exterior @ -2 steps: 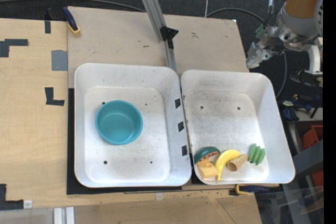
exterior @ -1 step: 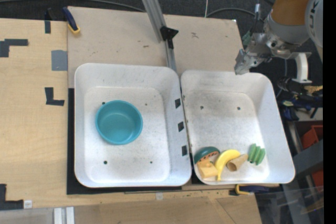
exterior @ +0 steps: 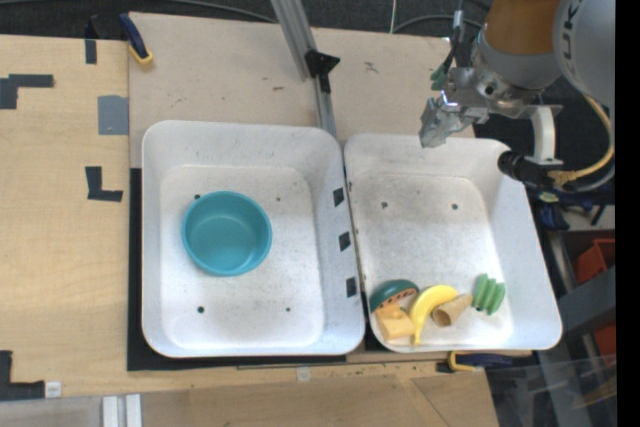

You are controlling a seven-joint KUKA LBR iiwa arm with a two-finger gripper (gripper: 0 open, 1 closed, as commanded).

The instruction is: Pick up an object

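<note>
My gripper [exterior: 436, 129] hangs over the far rim of the right bin [exterior: 520, 205], well above the floor of the bin. Nothing shows between its fingers. At the near edge of that bin lies a small cluster: a yellow banana [exterior: 432, 301], a green ridged piece [exterior: 488, 294], a tan cone-shaped piece [exterior: 451, 311], a yellow block [exterior: 397, 324] and a round green and brown piece [exterior: 393, 294]. A teal bowl [exterior: 227, 233] sits in the left bin [exterior: 160, 215], left of its middle.
A grey metal pole [exterior: 290, 5] slants up from the divide between the bins at the back. Cables [exterior: 560, 170] hang off the arm at the right bin's far right corner. Bare wooden bench [exterior: 60, 185] lies to the left.
</note>
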